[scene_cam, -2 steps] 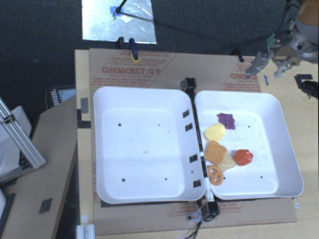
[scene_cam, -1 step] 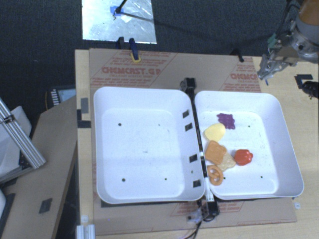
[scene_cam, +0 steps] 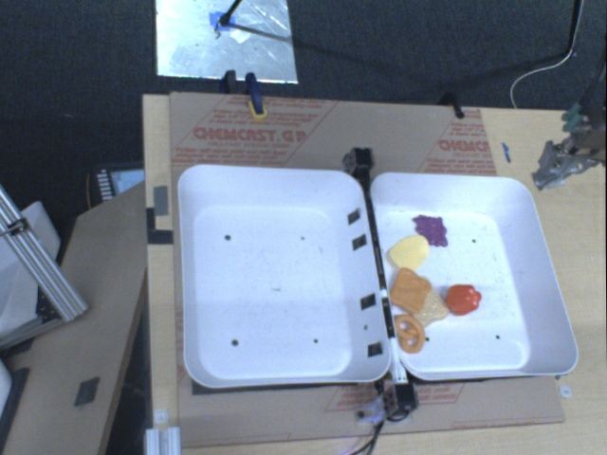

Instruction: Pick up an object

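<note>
Several small toy foods lie in the left half of the right bin [scene_cam: 531, 254]. A purple grape bunch [scene_cam: 430, 228] is farthest back, with a yellow piece [scene_cam: 409, 251] just in front of it. A brown bread slice [scene_cam: 411, 290] partly covers a pale beige piece [scene_cam: 435, 308], and a red tomato-like piece [scene_cam: 463, 299] lies to their right. A small pretzel [scene_cam: 410, 333] is nearest the front. My gripper [scene_cam: 558, 167] hangs at the view's right edge, above the bench and beyond the right bin's far right corner, well away from all the items.
The left bin [scene_cam: 275, 197] sits beside the right one, joined along a black-clipped divider [scene_cam: 375, 263]. Both rest on a cardboard sheet [scene_cam: 285, 126]. A cable [scene_cam: 560, 45] loops at the top right. A metal frame [scene_cam: 38, 263] stands at the far left.
</note>
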Robot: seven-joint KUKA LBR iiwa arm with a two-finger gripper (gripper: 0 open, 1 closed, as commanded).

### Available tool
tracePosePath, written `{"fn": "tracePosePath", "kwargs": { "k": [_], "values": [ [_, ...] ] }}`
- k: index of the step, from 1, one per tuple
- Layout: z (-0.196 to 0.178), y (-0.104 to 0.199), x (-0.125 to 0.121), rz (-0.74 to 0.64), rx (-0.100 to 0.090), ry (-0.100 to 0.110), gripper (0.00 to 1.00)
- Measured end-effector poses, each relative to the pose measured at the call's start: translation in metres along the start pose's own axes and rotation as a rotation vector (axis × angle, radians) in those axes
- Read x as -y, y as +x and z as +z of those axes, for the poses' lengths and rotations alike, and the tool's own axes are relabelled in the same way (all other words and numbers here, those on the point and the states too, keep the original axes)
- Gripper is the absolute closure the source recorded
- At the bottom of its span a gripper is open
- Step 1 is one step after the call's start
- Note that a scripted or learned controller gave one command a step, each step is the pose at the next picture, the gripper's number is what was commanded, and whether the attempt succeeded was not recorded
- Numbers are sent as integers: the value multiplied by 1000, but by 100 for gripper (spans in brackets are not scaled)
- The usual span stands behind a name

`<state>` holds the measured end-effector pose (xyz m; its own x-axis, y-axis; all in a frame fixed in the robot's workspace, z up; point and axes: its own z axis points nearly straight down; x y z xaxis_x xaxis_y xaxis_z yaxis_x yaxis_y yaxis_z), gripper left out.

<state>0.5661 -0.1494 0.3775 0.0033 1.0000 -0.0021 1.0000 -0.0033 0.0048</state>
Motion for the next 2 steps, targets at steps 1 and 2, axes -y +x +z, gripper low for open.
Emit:
{"fn": "tracePosePath", "kwargs": {
  "k": [1, 2],
  "values": [
    [-94, -24, 65, -1, 3, -9, 100],
    [26, 82, 31, -18, -6, 12, 100]
  ]
}}
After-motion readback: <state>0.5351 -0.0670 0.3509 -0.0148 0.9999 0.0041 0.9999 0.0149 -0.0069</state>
